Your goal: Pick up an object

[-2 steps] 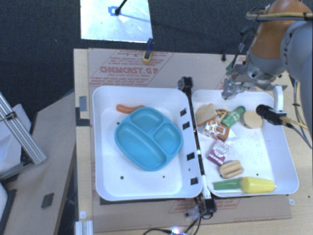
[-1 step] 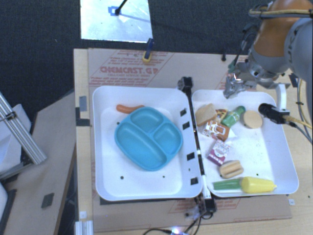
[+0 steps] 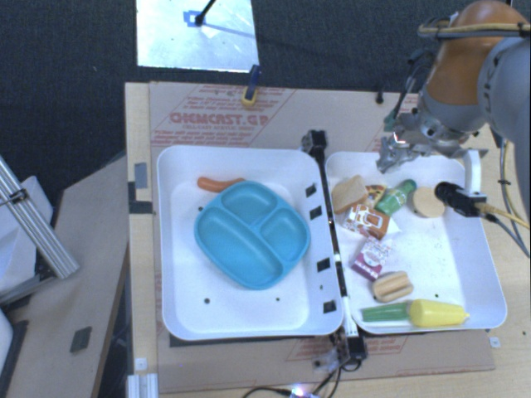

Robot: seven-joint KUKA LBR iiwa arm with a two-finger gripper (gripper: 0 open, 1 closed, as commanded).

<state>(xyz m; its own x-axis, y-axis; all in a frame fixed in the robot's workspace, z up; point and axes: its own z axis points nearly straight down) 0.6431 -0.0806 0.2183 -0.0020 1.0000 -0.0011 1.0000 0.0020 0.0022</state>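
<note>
My gripper (image 3: pixel 392 157) hangs over the far edge of the right bin (image 3: pixel 485 268), just above and left of a green bottle (image 3: pixel 396 197). A bread slice (image 3: pixel 348 192) lies to its lower left, beside a red-and-white packet (image 3: pixel 366 218). A tan round biscuit (image 3: pixel 429 202) sits right of the bottle. Lower down lie a pink packet (image 3: pixel 372 258), a hot dog bun (image 3: pixel 392 286) and a yellow-and-green corn cob (image 3: pixel 415 312). Nothing is visible between the fingers.
The left bin (image 3: pixel 178 305) holds a blue divided plate (image 3: pixel 251 233) and an orange sausage (image 3: pixel 217 183) at its far side. A black divider (image 3: pixel 326 222) runs between the bins. A black cylinder (image 3: pixel 455 197) on the arm's side overhangs the right bin.
</note>
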